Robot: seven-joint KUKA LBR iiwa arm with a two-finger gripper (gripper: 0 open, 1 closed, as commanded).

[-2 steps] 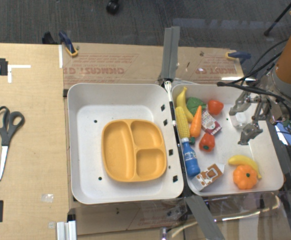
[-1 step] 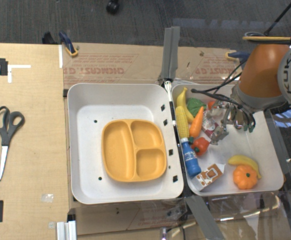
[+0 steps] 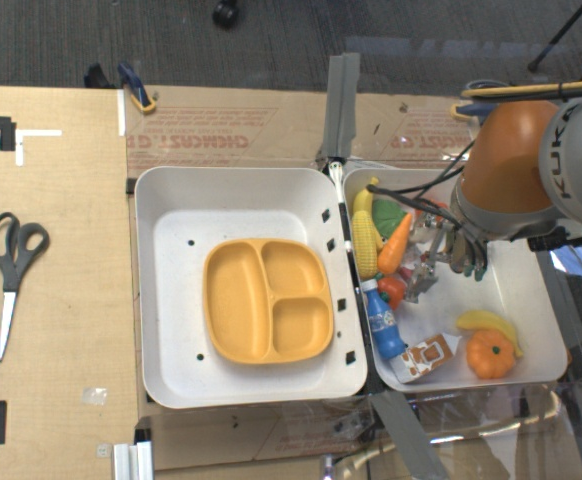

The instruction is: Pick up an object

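Scissors [image 3: 13, 268] lying on the bench, far left of the gripper; black caster wheel [image 3: 226, 12] on the floor beyond.

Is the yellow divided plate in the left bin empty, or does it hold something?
Empty. The yellow divided plate lies flat in the left bin, and its three compartments show bare yellow surface.
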